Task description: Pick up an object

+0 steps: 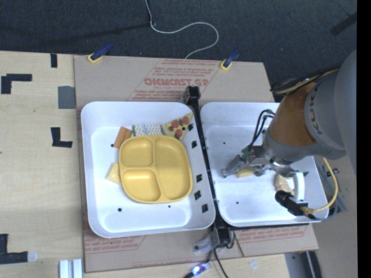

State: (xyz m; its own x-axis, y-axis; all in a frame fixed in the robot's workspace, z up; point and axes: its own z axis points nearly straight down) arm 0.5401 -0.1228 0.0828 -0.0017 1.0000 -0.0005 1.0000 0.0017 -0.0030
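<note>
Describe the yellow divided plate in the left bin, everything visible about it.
The yellow plate is a rounded-square dish, plastic by its look, split by raised ridges into three compartments: two smaller ones at the far side, one wide one nearer the camera. It lies flat, right side up and turned slightly askew, in the middle of the left bin. It partly covers several small flat items, whose edges peek out along its far and left sides. Its compartments look bare.

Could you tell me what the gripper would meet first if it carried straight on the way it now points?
The gripper points left across the right bin, low over its floor. Going straight on, it would probably meet the divider wall between the two bins first; no object lies in between. Its height above the floor is hard to judge.
</note>
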